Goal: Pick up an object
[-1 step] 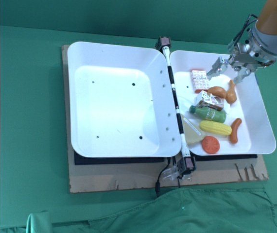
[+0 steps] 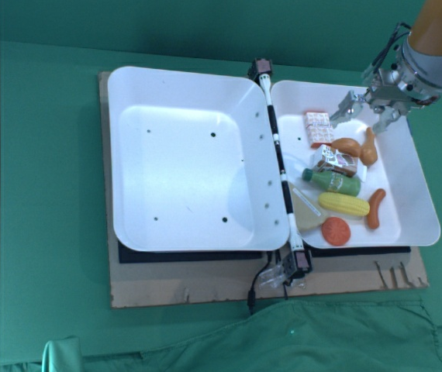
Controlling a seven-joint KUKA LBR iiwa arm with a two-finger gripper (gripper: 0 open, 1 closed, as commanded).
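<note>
The gripper (image 2: 366, 113) is hovering with fingers spread apart over the right bin (image 2: 415, 200), gripping nothing. Below it, toy food is lying crowded: a green bottle (image 2: 333, 181), corn cob (image 2: 343, 204), sausage (image 2: 374, 208), red disc (image 2: 336, 231) and orange-brown piece (image 2: 369, 149).

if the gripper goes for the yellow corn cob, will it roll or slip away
Probably somewhat. The corn cob is a rounded cylinder lying on its side, so a push across it may roll it. The green bottle close behind might stop it. Its surface looks smooth, so it could slip.
</note>
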